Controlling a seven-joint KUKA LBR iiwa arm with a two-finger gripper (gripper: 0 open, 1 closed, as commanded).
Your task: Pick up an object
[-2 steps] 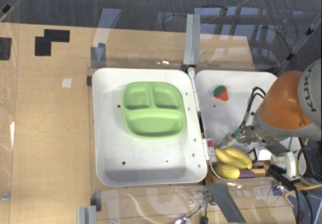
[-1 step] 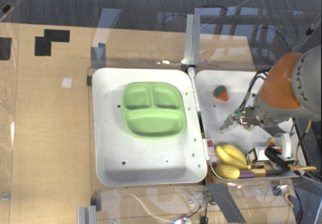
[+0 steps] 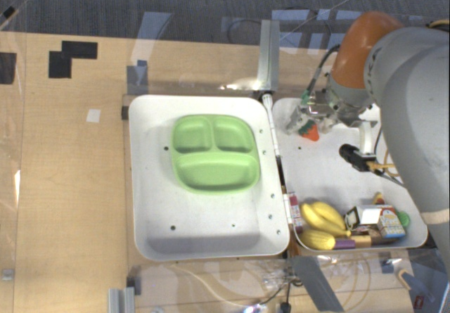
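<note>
My gripper [image 3: 304, 120] hangs over the far left part of the right bin [image 3: 323, 178], below the orange band of the arm. A small orange-red object [image 3: 310, 133] lies right at its tip, touching or nearly touching it; I cannot tell whether it is held. Along the bin's near edge lie two yellow bananas [image 3: 321, 215], a third yellow piece [image 3: 318, 239], a small white and red carton [image 3: 380, 221], a green item [image 3: 401, 219] and a brown stick [image 3: 360, 240].
The left bin [image 3: 151, 220] holds a green divided plate [image 3: 214, 152] at its middle. A metal divider [image 3: 275, 157] separates the two bins. The bulky grey arm [image 3: 415, 115] covers the right bin's right side. Bare white floor lies in the right bin's middle.
</note>
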